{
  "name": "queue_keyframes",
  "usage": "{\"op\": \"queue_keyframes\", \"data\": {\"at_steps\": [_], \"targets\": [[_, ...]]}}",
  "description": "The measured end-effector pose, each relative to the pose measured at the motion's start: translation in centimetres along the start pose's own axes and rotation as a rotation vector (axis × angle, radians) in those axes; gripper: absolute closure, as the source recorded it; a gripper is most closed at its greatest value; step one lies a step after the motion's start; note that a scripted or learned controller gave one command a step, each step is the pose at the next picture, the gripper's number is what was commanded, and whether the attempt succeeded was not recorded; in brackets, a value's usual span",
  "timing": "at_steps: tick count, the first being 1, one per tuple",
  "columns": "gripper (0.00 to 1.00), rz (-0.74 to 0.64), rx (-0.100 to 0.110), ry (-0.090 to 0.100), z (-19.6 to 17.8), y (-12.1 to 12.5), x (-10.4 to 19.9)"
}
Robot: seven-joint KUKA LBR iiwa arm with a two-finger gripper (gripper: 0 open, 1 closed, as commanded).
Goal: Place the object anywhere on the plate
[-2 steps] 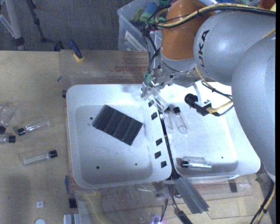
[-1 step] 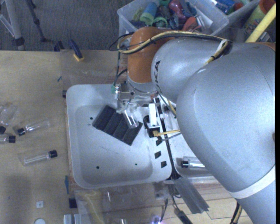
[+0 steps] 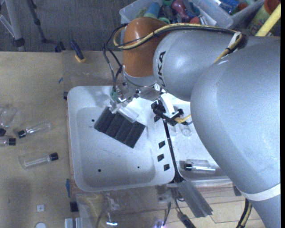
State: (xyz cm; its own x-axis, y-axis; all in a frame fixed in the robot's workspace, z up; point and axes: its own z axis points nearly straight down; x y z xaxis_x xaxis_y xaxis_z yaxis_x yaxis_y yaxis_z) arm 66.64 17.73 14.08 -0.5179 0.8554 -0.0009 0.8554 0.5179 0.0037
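The grey arm [image 3: 213, 89], with its orange band [image 3: 140, 44], reached in from the right and filled the upper right of the frame. Its gripper [image 3: 121, 103] hung over the upper part of the left white bin [image 3: 84, 164], just above a dark ribbed plate [image 3: 119, 128] lying tilted on the bin floor. A clear vial with a black cap [image 3: 199, 166] lay in the right bin [image 3: 187, 133], at centre right. More capped vials [image 3: 39, 159] were scattered on the wooden bench [image 3: 31, 89] at the left. A clear tub of colourful items [image 3: 178, 11] stood at the top.
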Motion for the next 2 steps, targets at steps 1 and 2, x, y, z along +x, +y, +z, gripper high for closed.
{"op": "queue_keyframes", "data": {"at_steps": [1, 2], "targets": [[1.0, -0.699, -0.003, -0.001, -3.8, 0.5, 0.6], [1.0, -0.366, -0.002, -0.001, -6.3, 0.3, 2.3]]}}
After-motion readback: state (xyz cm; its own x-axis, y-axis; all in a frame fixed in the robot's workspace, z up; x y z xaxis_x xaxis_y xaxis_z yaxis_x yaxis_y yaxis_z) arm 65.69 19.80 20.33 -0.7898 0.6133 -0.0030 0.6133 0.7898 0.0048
